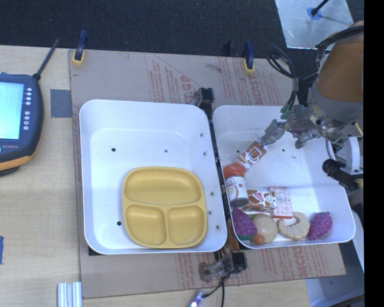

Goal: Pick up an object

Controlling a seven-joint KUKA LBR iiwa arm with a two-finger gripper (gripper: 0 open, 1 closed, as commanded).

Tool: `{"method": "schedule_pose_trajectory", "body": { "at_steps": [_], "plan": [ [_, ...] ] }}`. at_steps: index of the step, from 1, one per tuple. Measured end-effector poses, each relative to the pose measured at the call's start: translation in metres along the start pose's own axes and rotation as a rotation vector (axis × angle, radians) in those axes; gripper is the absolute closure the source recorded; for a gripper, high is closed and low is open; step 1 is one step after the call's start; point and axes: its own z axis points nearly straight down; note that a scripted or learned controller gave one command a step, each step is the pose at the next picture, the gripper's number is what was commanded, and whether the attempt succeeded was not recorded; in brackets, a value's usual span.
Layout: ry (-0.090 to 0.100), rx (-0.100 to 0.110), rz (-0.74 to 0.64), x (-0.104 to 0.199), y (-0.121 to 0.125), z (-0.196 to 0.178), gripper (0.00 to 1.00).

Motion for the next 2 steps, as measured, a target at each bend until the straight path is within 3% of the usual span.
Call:
{"method": "schedule_pose_trajectory", "body": {
  "at_steps": [1,2],
  "plan": [
    [-0.002,0.0,-0.001,0.025,0.062,0.103,0.0],
    [-0.001,0.0,0.0,0.008,0.015,0.109,0.0]
  ]
}}
